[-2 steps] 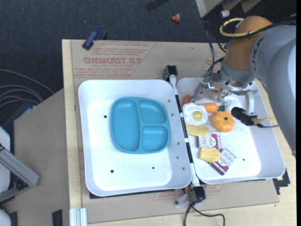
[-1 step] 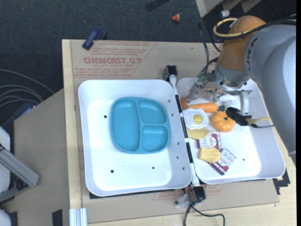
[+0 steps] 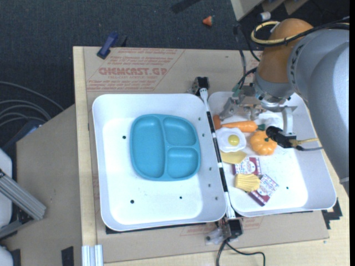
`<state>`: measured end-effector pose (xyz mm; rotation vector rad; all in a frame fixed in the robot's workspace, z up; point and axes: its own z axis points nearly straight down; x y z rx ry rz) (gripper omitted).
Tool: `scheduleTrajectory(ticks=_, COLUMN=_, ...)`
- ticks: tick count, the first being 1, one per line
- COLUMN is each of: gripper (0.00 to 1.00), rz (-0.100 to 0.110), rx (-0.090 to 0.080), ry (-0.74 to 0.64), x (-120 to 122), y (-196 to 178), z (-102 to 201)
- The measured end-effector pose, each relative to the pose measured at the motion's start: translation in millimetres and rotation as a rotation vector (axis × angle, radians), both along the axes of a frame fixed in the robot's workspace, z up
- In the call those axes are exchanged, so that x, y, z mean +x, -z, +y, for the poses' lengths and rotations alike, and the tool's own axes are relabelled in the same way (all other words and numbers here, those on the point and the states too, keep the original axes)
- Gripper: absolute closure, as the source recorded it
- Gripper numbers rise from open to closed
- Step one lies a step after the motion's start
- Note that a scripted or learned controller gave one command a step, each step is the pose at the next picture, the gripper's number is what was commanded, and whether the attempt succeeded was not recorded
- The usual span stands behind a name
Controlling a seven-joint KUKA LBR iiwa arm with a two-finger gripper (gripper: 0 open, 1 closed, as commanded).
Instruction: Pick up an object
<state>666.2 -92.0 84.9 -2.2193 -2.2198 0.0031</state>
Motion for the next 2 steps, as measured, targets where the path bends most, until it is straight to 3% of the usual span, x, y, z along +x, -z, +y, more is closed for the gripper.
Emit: scheduleTrajectory(ticks=2, gripper=0.00, rz=-0.001, rx=0.000, ry=0.001, x=-11, y=0, z=0)
